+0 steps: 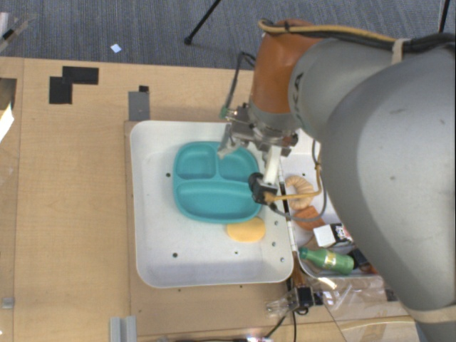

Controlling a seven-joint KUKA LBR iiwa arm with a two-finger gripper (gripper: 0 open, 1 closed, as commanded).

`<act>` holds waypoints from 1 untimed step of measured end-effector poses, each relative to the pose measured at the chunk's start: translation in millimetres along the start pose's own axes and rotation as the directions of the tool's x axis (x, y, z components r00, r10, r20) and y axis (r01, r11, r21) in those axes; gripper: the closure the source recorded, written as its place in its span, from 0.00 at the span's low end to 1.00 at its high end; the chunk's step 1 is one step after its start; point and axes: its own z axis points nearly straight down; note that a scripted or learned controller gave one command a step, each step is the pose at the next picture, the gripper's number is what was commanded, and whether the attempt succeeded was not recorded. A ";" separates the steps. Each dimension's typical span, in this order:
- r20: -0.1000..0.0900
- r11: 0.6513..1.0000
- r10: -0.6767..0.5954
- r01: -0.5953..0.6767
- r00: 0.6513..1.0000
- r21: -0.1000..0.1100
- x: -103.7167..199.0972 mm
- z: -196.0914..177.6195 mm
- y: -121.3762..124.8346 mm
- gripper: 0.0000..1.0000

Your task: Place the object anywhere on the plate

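A teal divided plate (210, 182) with three compartments lies in the left white bin (153, 212). A flat yellow round object (246, 231) rests on the bin floor, touching or just off the plate's near right edge. My gripper (246, 148) hangs over the plate's far right corner, under the orange wrist band. Nothing shows held in it, and the wrist body hides its tips.
The right bin (306, 266) is mostly hidden under the arm. It holds a green bottle (329, 261), a tan ring-shaped piece (299, 186), an orange piece (308, 217) and a small white box (326, 234). Bare wooden bench lies to the left.
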 end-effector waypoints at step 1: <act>-0.002 1.000 -0.009 0.009 1.000 -0.005 1.6 -11.8 1.3 1.00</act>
